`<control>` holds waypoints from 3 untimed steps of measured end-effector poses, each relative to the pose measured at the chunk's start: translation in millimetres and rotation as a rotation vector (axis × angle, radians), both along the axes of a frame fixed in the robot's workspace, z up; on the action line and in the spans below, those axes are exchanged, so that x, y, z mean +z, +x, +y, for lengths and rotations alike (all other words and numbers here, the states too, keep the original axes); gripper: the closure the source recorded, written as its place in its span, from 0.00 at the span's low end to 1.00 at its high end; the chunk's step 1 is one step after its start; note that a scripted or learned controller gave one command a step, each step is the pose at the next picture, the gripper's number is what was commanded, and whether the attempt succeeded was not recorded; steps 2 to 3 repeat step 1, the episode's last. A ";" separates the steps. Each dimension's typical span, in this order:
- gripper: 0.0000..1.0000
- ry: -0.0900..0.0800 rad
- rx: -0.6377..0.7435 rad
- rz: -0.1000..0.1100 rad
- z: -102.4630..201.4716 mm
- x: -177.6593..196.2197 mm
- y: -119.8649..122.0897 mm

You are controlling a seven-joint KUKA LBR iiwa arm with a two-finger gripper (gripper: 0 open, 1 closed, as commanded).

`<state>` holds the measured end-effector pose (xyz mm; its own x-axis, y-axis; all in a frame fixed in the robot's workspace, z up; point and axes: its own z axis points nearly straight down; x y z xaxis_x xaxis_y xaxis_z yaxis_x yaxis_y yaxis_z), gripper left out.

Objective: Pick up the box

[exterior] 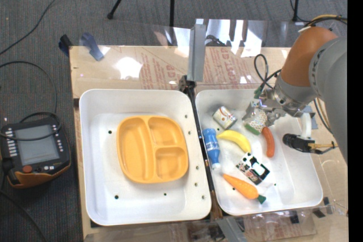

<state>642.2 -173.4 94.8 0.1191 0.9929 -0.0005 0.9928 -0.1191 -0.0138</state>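
1. Camera view: the box (pixel 254 169), small, black-and-white patterned, lies flat in the right bin (pixel 295 190), below and slightly left of the end effector (pixel 262 115), apart from it. Its long axis runs diagonally, upper-left to lower-right.
2. End effector sits low over the right bin's upper part, above a small greenish packet (pixel 256 121); contact unclear. Finger opening can't be told; they're too small and cluttered to read.
3. Red sausage-like item (pixel 268 141) just below the end effector; banana (pixel 235 139) down-left of it; small can (pixel 224 117) to its left.
4. Blue bottle (pixel 211 148) farther left; carrot (pixel 243 187) beyond the box.
5. Yellow divided plate (pixel 152 148) in the left bin (pixel 96 178), well apart.
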 end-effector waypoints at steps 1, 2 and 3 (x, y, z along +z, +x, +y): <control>1.00 -0.001 -0.062 -0.011 54.6 129.0 -13.6; 1.00 -0.001 -0.062 -0.011 54.6 129.0 -13.6; 1.00 -0.001 -0.062 -0.011 54.6 129.0 -13.6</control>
